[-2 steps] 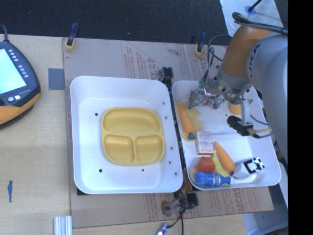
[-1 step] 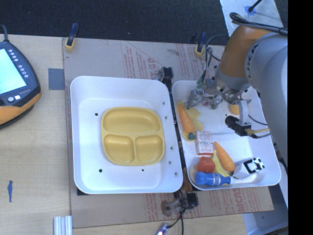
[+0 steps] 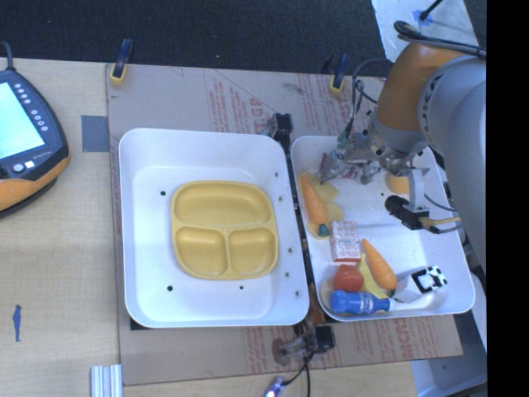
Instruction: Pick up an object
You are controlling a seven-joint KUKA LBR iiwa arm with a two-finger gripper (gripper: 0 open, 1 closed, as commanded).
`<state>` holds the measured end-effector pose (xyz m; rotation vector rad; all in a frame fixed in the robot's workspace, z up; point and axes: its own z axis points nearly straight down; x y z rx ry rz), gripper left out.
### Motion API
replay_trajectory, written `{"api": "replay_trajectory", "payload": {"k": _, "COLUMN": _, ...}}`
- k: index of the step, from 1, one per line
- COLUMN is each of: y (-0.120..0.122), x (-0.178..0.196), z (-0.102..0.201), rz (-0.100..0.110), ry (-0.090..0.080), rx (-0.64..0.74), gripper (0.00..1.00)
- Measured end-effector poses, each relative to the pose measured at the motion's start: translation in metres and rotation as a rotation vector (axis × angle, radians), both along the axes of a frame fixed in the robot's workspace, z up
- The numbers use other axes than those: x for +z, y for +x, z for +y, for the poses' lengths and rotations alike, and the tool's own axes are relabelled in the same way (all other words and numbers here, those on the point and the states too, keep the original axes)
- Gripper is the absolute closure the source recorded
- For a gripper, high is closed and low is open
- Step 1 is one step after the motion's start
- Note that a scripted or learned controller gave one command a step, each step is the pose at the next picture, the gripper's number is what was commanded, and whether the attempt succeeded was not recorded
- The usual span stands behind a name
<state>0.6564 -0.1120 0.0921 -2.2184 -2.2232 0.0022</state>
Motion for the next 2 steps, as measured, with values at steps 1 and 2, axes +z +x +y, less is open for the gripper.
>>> {"api": "replay_trajectory", "payload": {"k": 1, "y": -0.0001, "x": -0.0001, "z": 0.0013, "rz": 0.001, "ry": 0.0, "rx": 0.001, "gripper": 0.0}}
{"api": "replay_trajectory", "payload": {"k": 2, "y": -0.0003, "x": -0.0003, "z": 0.0051, "rz": 0.002, "ry": 0.001, "rx": 0.001, "gripper": 0.0}}
